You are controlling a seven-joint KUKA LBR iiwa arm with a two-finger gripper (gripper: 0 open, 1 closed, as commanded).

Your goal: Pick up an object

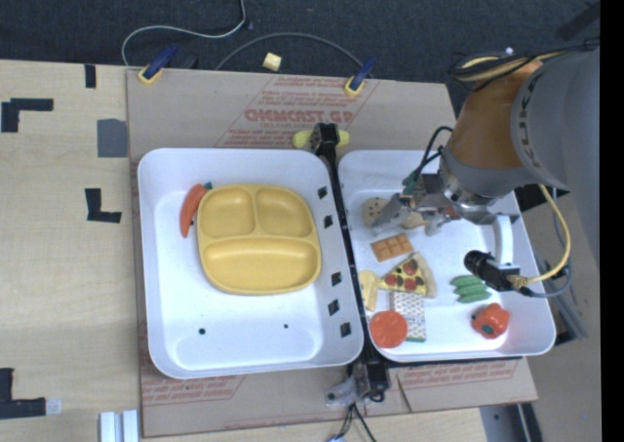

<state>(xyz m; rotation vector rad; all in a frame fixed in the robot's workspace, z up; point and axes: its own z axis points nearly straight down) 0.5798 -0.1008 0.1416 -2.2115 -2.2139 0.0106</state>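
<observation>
The claw [421, 210] hangs over the upper half of the right bin [538, 331]; whether it stands wide or narrow cannot be told. Just beside it toward the divider lies a tan biscuit-like piece [378, 208], and just below it a waffle [391, 247]. Farther below sit a pizza slice [409, 277] and a red tomato [389, 329] near the bottom rim. Bare white floor opens right of the claw, down to green beans [469, 288] and a red pepper [490, 320]. Beyond the divider, the left bin [161, 264] holds a yellow tray [258, 238] and a carrot [191, 208].
</observation>
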